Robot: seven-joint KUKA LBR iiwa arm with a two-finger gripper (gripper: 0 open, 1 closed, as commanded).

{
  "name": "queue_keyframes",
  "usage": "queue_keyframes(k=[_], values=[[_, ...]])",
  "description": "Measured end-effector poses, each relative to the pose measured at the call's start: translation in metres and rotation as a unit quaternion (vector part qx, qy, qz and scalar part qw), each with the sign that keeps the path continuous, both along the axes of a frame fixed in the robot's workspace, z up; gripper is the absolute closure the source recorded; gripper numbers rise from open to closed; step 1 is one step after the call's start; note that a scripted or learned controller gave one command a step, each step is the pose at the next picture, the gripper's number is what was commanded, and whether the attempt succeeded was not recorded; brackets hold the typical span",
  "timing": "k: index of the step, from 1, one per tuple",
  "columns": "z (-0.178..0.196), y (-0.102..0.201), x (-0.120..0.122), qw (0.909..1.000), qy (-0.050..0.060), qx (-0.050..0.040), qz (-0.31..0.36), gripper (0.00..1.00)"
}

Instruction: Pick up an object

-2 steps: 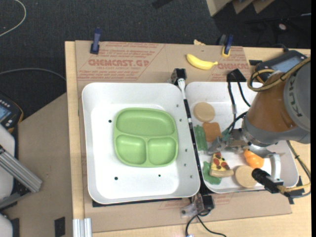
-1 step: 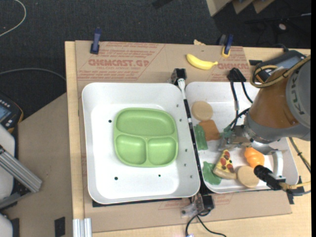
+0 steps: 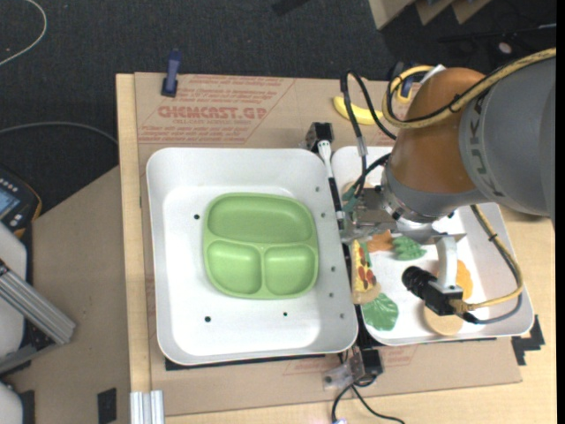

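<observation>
A smooth, pale-green plastic plate (image 3: 261,244), rounded-rectangular and moulded into three compartments, is seen lying flat at the centre of the left shallow white bin (image 3: 177,193). The right shallow white bin (image 3: 494,325) is largely covered by the bulky grey arm with its glossy orange band (image 3: 437,126). The claw (image 3: 381,228) is lowered at about nine o'clock in that bin, close to the dividing rims; whether it is open or closed cannot be told. Beside it small objects are gathered: a flat, leaf-shaped green piece (image 3: 381,310) at six o'clock, a yellow-and-red patterned strip (image 3: 363,272) along the left wall, and a crinkled green piece (image 3: 408,249) near the centre. Both bins rest on a brown cardboard-covered worktop (image 3: 221,104) printed with red lettering.
</observation>
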State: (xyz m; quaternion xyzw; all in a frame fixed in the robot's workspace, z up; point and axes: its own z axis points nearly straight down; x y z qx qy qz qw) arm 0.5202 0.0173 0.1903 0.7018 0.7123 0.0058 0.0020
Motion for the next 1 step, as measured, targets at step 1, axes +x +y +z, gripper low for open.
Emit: queue_keyframes(k=[1], values=[[0.2126,0.0309,-0.0400,1.0000,-0.004,-0.0001,-0.004,1.00]])
